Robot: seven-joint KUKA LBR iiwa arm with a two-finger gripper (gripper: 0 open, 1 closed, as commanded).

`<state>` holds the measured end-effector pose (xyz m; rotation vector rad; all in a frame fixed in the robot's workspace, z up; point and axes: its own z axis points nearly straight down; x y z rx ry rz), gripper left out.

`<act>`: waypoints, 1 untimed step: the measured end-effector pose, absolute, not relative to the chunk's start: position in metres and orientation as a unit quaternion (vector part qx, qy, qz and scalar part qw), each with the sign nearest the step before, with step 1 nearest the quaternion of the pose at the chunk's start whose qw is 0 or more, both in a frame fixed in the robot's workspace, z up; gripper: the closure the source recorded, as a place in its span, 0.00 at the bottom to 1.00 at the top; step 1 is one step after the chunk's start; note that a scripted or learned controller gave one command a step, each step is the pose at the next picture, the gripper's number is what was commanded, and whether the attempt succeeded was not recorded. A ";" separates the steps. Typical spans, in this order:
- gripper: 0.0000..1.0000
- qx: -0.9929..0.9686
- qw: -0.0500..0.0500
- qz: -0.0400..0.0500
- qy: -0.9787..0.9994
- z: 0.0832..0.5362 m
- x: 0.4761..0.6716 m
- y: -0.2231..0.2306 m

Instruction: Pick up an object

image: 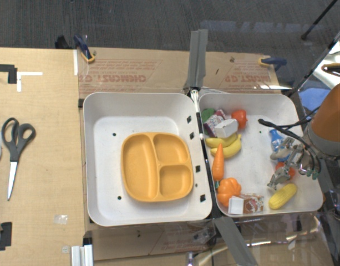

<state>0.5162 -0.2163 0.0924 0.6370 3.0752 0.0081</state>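
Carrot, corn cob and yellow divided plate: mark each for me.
carrot [218, 163], camera view, middle of its orange body.
corn cob [283, 196], camera view, middle of the cob.
yellow divided plate [137, 165], camera view, floor of its large left compartment.

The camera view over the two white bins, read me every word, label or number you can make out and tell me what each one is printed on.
Red print on the flat brown cardboard sheet behind the bins: upside down and blurred; it cannot be read with certainty.
Red print on the same cardboard's right part: upside down, also too blurred.
Small white packet with red label in the right white bin: print too small to read.
Purple-and-white box: unreadable.
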 end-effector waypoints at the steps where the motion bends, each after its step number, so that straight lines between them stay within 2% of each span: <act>1: 0.00 0.212 0.001 0.003 0.977 0.093 0.540 -0.217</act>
